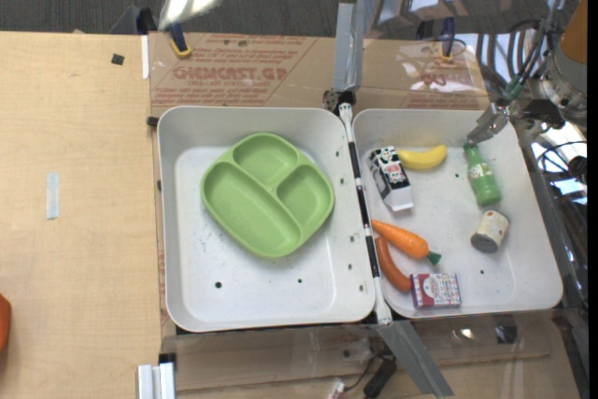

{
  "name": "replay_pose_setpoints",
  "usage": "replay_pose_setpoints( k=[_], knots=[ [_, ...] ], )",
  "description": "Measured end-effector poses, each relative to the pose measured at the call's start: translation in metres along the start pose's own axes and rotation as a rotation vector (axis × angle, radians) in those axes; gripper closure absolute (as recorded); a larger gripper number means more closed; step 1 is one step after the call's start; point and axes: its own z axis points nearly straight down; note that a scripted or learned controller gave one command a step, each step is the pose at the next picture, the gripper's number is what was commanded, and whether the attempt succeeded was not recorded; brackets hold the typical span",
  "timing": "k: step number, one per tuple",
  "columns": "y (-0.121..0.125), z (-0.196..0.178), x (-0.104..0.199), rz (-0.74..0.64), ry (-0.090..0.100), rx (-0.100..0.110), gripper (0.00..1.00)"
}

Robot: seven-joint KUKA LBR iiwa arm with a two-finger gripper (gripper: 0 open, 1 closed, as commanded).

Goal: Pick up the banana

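Hand (486, 128) right of banana (422, 157), apart

Glossy white plastic bins (177, 229); matt green plastic plate (268, 193); pale wood bench (65, 154); brown cardboard (243, 70).

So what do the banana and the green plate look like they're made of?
The banana looks like moulded plastic: an even yellow with a smooth, faintly glossy skin and no blemishes, so probably a toy. The green plate also looks like plastic or silicone: one flat matte colour with soft, rounded dividers. Neither can be confirmed from this view.
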Motion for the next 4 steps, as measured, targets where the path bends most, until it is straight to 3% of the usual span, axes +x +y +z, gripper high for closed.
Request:
replay_pose_setpoints(
  k=[1, 2, 4],
  knots=[
    [0.018, 0.133, 0.048, -0.103, 0.001, 0.000, 0.00],
    [0.057, 0.149, 0.079, 0.011, -0.002, 0.002, 0.00],
    [0.042, 0.150, 0.077, 0.237, 0.001, 0.004, 0.00]
  ],
)
